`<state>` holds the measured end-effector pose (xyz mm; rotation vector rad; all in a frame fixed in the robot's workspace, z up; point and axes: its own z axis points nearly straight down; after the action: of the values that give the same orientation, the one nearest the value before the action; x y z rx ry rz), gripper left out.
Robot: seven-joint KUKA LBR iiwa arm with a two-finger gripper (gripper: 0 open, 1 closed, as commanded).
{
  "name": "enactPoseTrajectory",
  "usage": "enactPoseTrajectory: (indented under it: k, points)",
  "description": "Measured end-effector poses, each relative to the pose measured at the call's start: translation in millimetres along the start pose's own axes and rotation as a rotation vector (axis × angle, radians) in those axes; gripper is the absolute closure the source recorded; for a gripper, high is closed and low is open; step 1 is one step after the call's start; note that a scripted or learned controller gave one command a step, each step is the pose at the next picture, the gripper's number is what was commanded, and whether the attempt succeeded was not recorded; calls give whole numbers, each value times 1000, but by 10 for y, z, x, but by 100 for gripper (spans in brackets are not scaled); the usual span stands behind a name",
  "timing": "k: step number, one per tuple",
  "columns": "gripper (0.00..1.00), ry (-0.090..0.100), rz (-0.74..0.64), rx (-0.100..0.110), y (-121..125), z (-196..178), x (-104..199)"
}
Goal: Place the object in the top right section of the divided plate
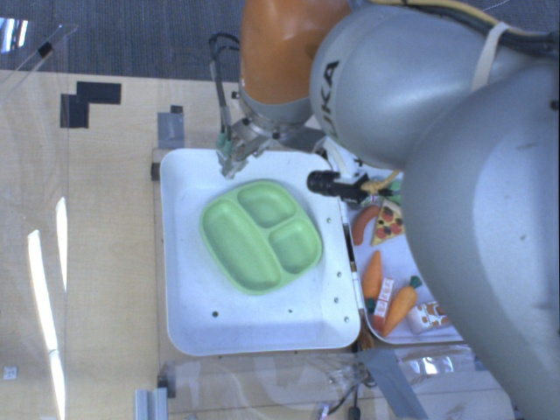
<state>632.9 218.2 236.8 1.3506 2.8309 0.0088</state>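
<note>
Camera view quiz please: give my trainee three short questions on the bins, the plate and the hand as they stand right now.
1. True or false: the green divided plate lies in the left white bin.
2. How many sections does the plate have? A) two B) three C) four
3. Fill in: the hand hangs over the left bin's ____ edge, just beyond the plate's rim.

Key:
1. True. The right bin holds the toy foods, among them two carrots and a pizza slice.
2. B: one long section and two smaller ones.
3. Far (top of the picture). I cannot tell whether anything is between its fingers.
</note>
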Motion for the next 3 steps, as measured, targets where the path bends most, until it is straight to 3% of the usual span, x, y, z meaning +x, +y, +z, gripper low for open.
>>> enactPoseTrajectory:
  k: [1, 3]
  points:
    - [100, 0, 140, 0, 181, 329, -62]
    - [100, -5, 124, -14, 228, 76, -40]
